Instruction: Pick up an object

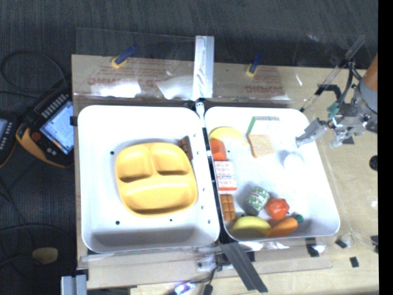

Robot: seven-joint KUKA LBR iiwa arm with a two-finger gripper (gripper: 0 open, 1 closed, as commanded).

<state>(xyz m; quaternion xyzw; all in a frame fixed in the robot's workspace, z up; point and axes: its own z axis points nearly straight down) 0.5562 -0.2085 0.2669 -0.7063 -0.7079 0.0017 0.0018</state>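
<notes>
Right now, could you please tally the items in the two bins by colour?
Yellow: 3 — tray, banana, round piece
Orange: 1 — carrot
Red: 1 — tomato
Green: 1 — can
Tan: 1 — bread slice
Total: 7

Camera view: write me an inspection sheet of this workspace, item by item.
Surface: bench bearing left bin and right bin.
Job's things: bread slice, tomato, banana, carrot in right bin.
Clutter: yellow divided tray in left bin.
Grippers: gripper over right bin's right edge, holding nothing.
Cables: black cables on floor, left.
Surroundings: handheld pendant, dark carpet.
</notes>
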